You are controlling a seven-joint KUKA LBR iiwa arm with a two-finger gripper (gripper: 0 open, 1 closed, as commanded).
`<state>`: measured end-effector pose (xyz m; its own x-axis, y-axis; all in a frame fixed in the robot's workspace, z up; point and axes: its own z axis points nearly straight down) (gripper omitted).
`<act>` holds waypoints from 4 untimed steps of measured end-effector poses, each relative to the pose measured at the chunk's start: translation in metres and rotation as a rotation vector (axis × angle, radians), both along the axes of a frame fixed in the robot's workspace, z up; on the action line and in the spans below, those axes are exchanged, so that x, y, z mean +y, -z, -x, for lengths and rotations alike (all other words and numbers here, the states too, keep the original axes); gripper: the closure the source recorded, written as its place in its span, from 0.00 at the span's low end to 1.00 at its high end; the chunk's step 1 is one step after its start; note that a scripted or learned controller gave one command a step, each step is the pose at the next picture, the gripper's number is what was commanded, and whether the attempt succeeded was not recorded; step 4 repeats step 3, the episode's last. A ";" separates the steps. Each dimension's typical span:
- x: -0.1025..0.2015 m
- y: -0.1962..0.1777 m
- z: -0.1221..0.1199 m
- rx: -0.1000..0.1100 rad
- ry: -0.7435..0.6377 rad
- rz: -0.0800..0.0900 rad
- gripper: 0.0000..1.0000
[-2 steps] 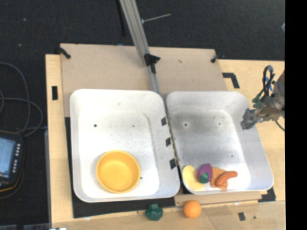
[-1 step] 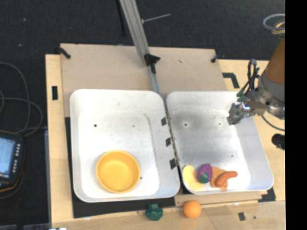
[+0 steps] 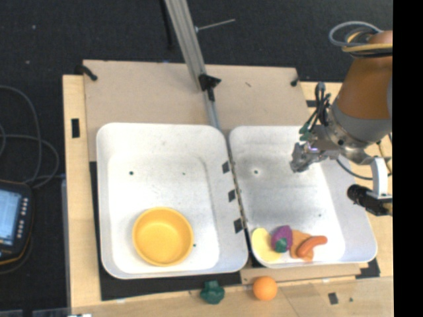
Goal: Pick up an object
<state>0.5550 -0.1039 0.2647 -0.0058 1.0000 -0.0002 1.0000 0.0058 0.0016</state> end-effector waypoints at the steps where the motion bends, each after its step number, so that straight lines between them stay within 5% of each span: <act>1: 0.047 0.010 -0.018 0.000 0.004 0.001 1.00; 3: 0.158 0.011 -0.024 0.000 -0.003 -0.002 1.00; 4: 0.158 0.011 -0.024 0.000 -0.003 -0.002 1.00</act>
